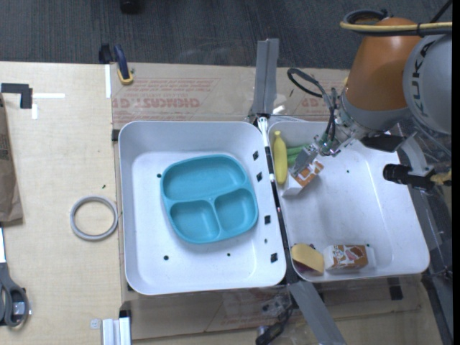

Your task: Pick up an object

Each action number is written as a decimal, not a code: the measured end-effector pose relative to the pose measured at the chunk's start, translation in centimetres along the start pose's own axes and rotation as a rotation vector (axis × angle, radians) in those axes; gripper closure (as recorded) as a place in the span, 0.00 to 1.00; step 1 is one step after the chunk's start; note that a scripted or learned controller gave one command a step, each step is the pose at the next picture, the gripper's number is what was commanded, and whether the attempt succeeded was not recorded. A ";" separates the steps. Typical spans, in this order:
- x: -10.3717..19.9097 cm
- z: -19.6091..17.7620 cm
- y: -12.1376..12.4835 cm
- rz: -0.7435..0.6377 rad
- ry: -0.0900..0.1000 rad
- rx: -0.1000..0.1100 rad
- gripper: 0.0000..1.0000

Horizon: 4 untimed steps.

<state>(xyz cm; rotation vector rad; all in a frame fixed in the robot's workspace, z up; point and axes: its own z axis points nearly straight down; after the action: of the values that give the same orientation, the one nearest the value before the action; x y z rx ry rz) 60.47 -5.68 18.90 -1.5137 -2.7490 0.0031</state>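
Gripper (321,148) at upper middle-right of frame, fingers closed on small orange packet (307,172), above right bin (402,214)

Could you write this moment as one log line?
gripper: over right bin, at small orange packet | banana: beside | blue tray: left bin

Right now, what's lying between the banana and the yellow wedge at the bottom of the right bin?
In the camera view, bare white bin floor lies between the banana and the yellow wedge.
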 end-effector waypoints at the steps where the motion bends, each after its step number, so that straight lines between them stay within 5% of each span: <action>1: 0.3 0.0 1.4 0.063 -0.001 -0.001 0.00; 2: 0.0 -0.6 1.4 0.068 0.001 0.002 1.00; 3: 0.0 -0.6 1.4 0.068 0.001 0.003 0.00; 4: 0.3 0.0 1.0 0.019 0.000 0.000 0.00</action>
<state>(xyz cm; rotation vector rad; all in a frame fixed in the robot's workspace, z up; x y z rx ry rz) 61.09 -4.87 18.90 -1.5396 -2.7349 0.0039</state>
